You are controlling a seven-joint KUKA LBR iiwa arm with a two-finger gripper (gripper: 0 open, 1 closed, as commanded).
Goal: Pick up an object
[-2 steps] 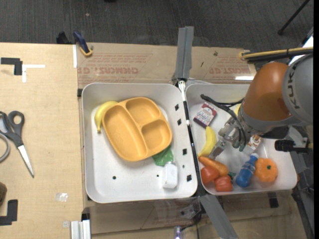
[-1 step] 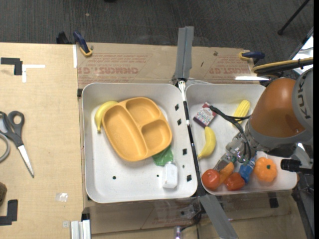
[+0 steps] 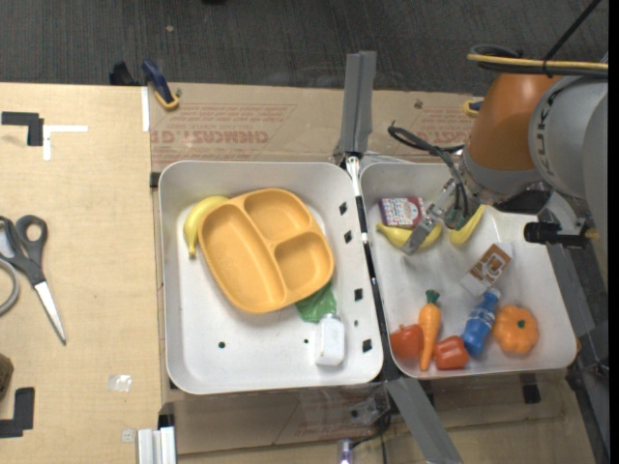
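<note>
Right white bin [image 3: 556, 356], near edge: red plastic pepper [image 3: 408, 339], orange toy carrot [image 3: 428, 329], blue toy bottle [image 3: 479, 323], small orange pumpkin [image 3: 515, 330], packed close together. Mid-bin: brown tagged packet [image 3: 488, 265]. Far end: yellow toy banana [image 3: 397, 234] beside a pink-and-white printed packet [image 3: 399, 210]. The hand [image 3: 423, 235] hangs low at the banana; whether it is open or closed cannot be told. Risk: tips snagging the adjacent packet, or sliding off the curved banana. Left bin [image 3: 193, 356]: orange divided plate [image 3: 266, 249]. On the desk [image 3: 77, 259], scissors [image 3: 34, 269].
</note>
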